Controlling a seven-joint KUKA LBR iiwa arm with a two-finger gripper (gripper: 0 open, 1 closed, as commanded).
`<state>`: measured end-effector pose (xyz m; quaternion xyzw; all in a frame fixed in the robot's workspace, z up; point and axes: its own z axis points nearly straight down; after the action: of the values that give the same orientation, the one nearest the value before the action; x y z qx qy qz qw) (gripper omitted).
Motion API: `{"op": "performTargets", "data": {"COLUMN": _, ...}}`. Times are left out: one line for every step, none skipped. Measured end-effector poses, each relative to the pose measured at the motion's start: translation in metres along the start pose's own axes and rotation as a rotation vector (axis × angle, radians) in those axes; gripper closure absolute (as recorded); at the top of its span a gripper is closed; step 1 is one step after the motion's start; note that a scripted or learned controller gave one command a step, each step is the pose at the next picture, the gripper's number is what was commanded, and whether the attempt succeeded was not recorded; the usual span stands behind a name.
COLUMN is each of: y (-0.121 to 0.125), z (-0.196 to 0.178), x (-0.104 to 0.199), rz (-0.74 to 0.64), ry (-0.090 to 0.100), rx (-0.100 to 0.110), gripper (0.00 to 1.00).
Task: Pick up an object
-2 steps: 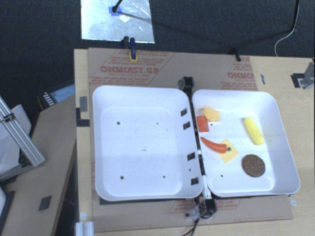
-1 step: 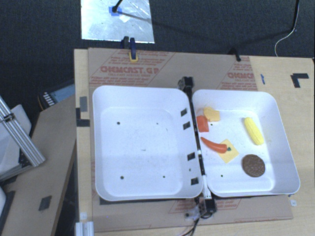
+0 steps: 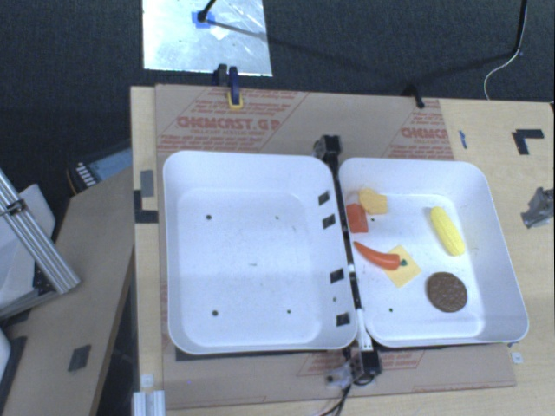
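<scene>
Corn cob (image 3: 447,230) and brown cookie (image 3: 447,291) at frame right; cardboard reads "CHEMCAST"; my jaws' state: cannot tell.

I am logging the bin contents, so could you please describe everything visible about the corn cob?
The corn cob is a small yellow cob, plastic by its look, with faint kernel rows. It lies flat and slanted on the floor of the right bin, toward the far right side, apart from the other pieces, with nothing touching it.

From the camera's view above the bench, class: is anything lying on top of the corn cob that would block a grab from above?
Nothing visible does. The corn cob lies bare in the right bin, apart from the brown disc and the chili pepper.
</scene>
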<state>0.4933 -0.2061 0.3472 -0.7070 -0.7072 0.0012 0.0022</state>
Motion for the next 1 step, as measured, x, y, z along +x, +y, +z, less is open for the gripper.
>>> {"op": "performTargets", "data": {"y": -0.0068, "z": 0.0761, "x": 0.0001, "rz": 0.0, "ry": 0.0, "rx": -0.001, "gripper": 1.0}}
